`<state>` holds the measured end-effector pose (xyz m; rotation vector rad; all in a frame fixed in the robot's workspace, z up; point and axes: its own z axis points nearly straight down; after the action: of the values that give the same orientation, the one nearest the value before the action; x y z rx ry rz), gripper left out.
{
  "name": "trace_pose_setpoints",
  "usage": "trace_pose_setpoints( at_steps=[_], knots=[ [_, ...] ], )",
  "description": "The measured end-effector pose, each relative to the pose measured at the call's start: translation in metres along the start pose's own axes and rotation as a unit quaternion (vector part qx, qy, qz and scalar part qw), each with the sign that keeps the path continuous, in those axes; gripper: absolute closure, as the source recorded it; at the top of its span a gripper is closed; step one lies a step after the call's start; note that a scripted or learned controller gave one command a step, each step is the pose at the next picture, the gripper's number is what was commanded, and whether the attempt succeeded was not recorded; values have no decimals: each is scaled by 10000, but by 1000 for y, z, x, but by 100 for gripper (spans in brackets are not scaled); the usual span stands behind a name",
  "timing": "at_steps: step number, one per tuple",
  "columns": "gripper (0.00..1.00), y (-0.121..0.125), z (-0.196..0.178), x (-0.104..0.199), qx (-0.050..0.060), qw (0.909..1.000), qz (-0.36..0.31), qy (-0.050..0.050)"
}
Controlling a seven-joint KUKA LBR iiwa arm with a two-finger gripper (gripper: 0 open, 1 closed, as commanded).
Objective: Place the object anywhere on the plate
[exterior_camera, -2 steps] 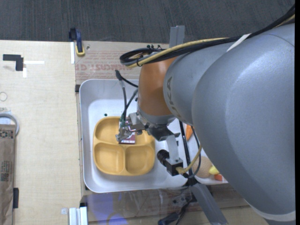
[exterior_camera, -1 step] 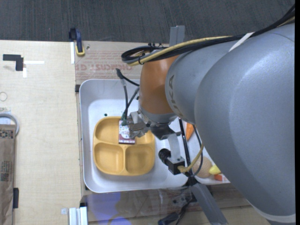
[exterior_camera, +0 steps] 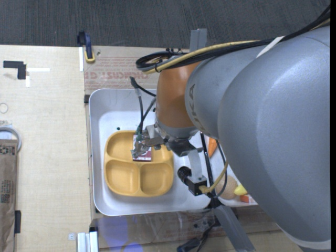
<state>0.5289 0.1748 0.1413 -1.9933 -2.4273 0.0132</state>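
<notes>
A yellow plate (exterior_camera: pixel 122 178) with three compartments lies in the left half of a white bin (exterior_camera: pixel 96 140). My gripper (exterior_camera: pixel 140 148) hangs low over the plate's upper compartment, near the ridge between compartments. A small dark red and pink object (exterior_camera: pixel 144 156) shows right under the gripper tip, at the plate's surface. Whether it is held or resting on the plate cannot be made out. The grey arm with its orange band (exterior_camera: pixel 173 101) covers the bin's right half.
An orange item (exterior_camera: pixel 212 145) and a tan and yellow item (exterior_camera: pixel 234 189) peek out beside the arm in the bin's right part. Black cables (exterior_camera: pixel 140 106) run down to the wrist. A brown package (exterior_camera: pixel 6 180) lies at the bench's far left.
</notes>
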Motion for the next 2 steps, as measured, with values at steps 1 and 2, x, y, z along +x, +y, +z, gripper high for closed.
trace_pose_setpoints(
  at_steps=[1,2],
  knots=[
    [100,0,-8,-2,19,10000,8,-11],
    [0,0,-8,-2,20,10000,9,-11]
  ],
)
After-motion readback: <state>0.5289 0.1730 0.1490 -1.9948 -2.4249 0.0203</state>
